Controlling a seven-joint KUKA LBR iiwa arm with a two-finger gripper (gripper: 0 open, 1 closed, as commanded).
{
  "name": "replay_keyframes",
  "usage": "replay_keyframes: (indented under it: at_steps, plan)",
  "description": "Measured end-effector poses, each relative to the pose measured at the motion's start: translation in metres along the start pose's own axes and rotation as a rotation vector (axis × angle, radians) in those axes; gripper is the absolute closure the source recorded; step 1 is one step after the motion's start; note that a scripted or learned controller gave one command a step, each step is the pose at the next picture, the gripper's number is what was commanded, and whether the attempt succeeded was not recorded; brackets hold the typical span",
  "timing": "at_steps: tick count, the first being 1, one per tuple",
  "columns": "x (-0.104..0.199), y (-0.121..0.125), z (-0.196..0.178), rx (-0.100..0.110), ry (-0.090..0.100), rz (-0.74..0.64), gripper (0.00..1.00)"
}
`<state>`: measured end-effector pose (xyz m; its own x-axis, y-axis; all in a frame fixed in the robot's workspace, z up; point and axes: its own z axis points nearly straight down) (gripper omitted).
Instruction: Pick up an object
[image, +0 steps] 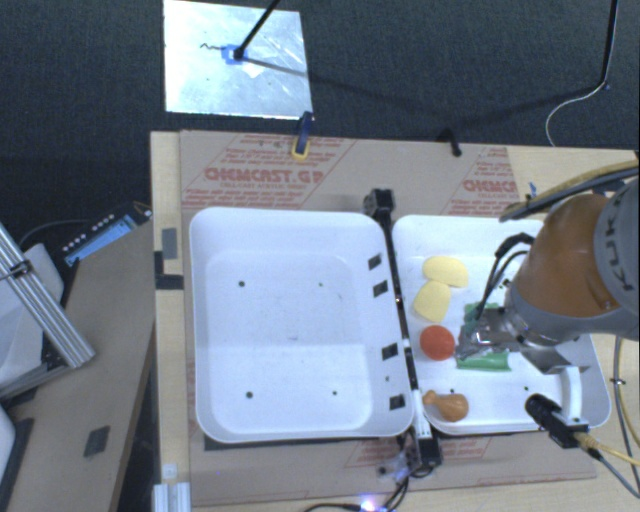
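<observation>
- Camera view showed 2 white bins side by side on the bench: the left bin (230, 260) and the right bin (600, 400).
- The arm (575, 270) reached in from the right over the right bin, its orange band just above the wrist.
- The gripper (478, 342) sat low over a green object (488, 362), touching or nearly touching it; whether its fingers were wide or narrow could not be told.
- 2 yellow pieces (440, 285) lay at the far left of the right bin, 1 just beside the other.
- A red ball (437, 342) lay just left of the gripper.
- A brown object (446, 405) lay near the bin's near left corner.
</observation>
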<state>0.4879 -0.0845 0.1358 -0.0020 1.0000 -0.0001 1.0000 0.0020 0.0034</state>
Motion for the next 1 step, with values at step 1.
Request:
replay_keyframes:
  at_steps: [1]
  plan:
    - [0.0075,0.1610,-0.0544,-0.017,-0.003,-0.008,1.00]
